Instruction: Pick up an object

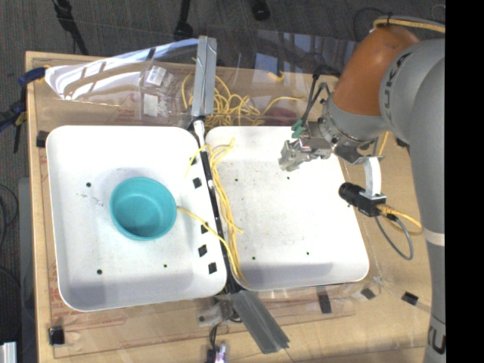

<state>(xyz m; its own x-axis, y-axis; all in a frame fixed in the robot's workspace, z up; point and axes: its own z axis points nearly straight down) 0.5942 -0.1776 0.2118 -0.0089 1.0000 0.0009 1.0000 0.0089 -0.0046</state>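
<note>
Bowl (pixel 144 208): you see it teal, alone in left bin (pixel 76 278).
Gripper (pixel 293 157): above right bin (pixel 302 240), well apart from bowl; finger state unreadable.
Cables (pixel 219 203): yellow, between the bins.

A: Down on the pale wooden table (pixel 393 278), two shallow white plastic bins sit side by side, the left bin (pixel 76 278) and the right bin (pixel 333 267) touching along the middle.

B: And that seam, there's a dark grey metal rail (pixel 204 74) running along it, from the far edge toward the near one.

A: Yellow cables (pixel 227 108) lie tangled on the table behind the bins, some trailing down the divide.

B: Far left corner, a crumpled clear plastic sheet (pixel 113 78) lies on the wood.
</note>
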